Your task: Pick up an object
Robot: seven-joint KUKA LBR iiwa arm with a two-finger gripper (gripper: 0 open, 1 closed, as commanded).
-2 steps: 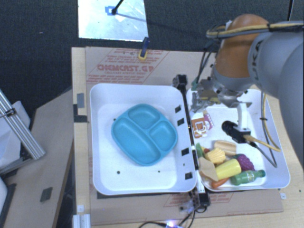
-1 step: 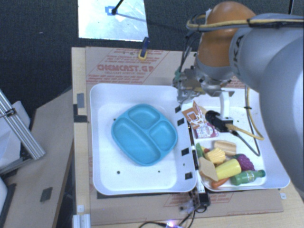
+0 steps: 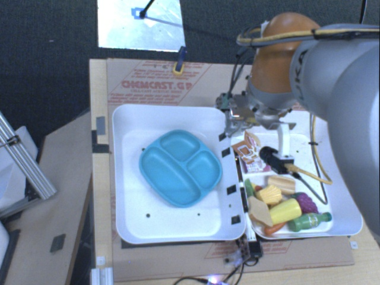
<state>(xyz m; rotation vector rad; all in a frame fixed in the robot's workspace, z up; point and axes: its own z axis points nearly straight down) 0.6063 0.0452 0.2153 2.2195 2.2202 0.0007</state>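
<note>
The right bin point(image 3: 341, 221) holds a pile of toy food at its near end: a yellow block point(image 3: 285, 209), a green bottle point(image 3: 309, 221), purple grapes point(image 3: 306, 202), a tan wedge point(image 3: 259, 211) and a bun-like piece point(image 3: 282, 184). A red and white packet point(image 3: 246, 148) lies further back, near the divider. My gripper point(image 3: 236, 122) hangs over the back left corner of the right bin, just behind the packet and beside the wall shared by both bins. The wrist hides what lies under it.
The left bin point(image 3: 127, 218) holds a blue divided plate point(image 3: 180, 167) at its middle. Black clips line the shared wall point(image 3: 230, 189). Behind the bins lie a cardboard sheet point(image 3: 157, 82) and a yellow and blue clamp point(image 3: 179, 64).
</note>
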